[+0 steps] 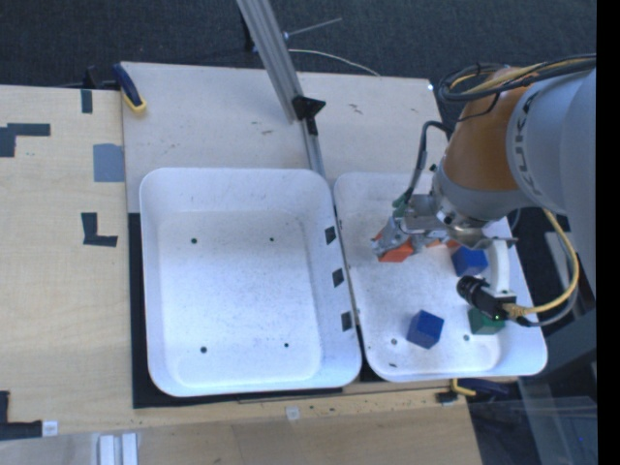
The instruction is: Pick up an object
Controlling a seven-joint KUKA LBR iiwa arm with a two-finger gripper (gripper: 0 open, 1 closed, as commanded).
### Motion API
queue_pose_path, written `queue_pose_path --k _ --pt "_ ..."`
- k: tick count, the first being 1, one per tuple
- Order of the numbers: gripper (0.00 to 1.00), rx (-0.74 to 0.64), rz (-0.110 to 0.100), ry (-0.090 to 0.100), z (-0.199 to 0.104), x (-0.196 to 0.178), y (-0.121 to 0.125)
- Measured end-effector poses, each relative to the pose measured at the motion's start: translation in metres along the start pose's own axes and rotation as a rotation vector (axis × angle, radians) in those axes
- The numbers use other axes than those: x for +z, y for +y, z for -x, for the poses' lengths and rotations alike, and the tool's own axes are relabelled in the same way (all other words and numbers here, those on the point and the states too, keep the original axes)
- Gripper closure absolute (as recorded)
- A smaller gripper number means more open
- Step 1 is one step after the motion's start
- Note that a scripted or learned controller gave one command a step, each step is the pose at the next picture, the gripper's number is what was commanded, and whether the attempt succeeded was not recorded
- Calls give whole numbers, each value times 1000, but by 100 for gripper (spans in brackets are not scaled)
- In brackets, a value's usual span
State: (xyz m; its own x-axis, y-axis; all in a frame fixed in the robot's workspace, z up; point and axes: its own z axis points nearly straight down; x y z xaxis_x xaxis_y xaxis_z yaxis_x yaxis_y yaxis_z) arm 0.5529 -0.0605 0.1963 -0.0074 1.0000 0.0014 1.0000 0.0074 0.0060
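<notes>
My gripper [399,238] is low in the right bin [387,356], at its upper middle, right over an orange object [394,253] whose edge peeks out beneath the fingers. A blue cube [424,328] lies near the bin's front. Another blue block [470,260] sits to the right of the gripper, partly under the wrist. A green piece [485,321] lies at the right side behind a black cable plug.
The left bin [155,260] stands beside the right one, sharing a raised rim in the middle. A slanted metal pole [276,51] rises behind the bins. The arm's grey and orange body [504,153] covers the right bin's upper right corner.
</notes>
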Motion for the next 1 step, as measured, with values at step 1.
queue_pose_path --k 1 --pt "100 -3 -9 2 -77 0 -2"
